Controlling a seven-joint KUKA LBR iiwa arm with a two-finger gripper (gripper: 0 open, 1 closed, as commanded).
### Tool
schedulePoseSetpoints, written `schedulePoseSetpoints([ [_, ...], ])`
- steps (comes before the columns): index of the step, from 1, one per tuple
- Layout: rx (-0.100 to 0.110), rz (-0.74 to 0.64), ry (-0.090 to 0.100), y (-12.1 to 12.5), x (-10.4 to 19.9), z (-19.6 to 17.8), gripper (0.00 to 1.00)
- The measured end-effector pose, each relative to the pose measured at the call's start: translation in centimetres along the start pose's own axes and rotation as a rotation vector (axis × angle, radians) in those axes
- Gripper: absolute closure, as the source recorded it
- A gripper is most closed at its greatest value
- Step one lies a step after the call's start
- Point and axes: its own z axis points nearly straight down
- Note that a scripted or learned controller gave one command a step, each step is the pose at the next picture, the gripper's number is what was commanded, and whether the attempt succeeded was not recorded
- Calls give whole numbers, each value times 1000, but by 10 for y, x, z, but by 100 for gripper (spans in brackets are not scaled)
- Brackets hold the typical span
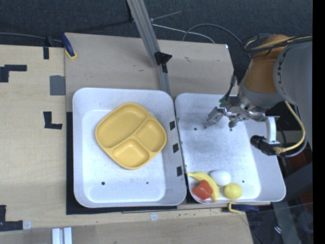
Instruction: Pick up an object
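Over right bin's [264, 151] far half | tool [219, 120] spread wide, holding nothing | toys [216, 183] clustered near edge, unreached

Grey arm [284, 80] from the right, tool [219, 122] fingers spread.

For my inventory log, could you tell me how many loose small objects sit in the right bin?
4, clustered at its near edge: banana, red piece, white egg, yellow ball. Others may hide beneath.
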Motion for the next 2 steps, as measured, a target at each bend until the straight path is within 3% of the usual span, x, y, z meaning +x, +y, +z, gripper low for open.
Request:
schedulePoseSetpoints([
  [1, -7, 0, -2, 0, 0, 52, 0],
  [2, -7, -2, 0, 0, 1, 40, 100],
])
